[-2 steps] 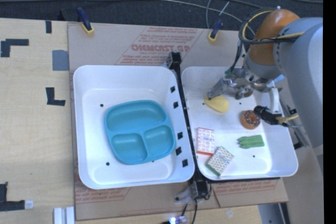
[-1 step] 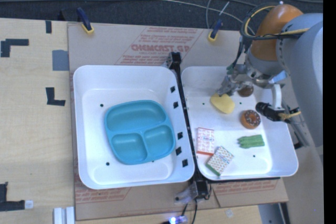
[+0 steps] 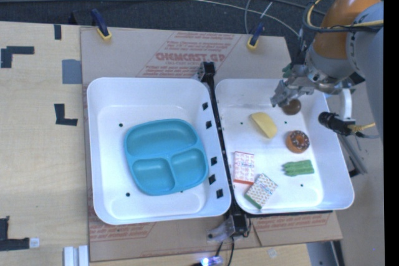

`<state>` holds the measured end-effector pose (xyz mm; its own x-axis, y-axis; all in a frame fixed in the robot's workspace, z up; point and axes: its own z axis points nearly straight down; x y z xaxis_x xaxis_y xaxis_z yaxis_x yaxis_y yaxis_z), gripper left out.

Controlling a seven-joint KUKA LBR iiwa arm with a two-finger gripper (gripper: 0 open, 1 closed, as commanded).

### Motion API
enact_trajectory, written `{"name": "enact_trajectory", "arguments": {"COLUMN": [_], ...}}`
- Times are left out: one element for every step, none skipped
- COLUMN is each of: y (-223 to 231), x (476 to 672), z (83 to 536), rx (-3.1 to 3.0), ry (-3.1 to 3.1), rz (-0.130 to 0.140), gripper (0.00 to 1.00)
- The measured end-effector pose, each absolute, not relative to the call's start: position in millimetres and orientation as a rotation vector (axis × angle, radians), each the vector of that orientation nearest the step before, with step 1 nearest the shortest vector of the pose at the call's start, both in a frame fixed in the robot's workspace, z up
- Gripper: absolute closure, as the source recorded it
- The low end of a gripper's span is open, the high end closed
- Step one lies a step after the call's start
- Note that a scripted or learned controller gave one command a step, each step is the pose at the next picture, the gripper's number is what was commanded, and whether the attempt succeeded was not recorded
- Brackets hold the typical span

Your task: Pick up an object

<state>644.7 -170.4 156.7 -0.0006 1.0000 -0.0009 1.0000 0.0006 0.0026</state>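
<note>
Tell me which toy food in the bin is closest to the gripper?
The small brown round piece, right under the gripper. The yellow wedge, donut and green piece lie farther away.

From my end, the one thing I can read is the red stamp on the cardboard sheet [image 3: 187, 53] under the bins: it says "CHEMCAST GP", printed upside down from this camera. Smaller red lines around it are too fine to read. The two small printed packets [image 3: 244, 166] carry red and green markings I cannot decipher.
</note>
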Motion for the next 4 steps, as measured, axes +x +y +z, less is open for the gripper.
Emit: {"name": "enact_trajectory", "arguments": {"y": [-163.6,-163.2,-113.7,-61.8], "x": [650.5,651.1,637.6,627.5], "z": [203.0,231.3,219.8,209.3], "rx": [2.217,2.218,2.218,2.217], "ry": [2.222,2.222,2.228,2.229], "rz": [0.003,0.001,-0.002,-0.002], "gripper": [1.00,1.00,1.00,1.00]}}
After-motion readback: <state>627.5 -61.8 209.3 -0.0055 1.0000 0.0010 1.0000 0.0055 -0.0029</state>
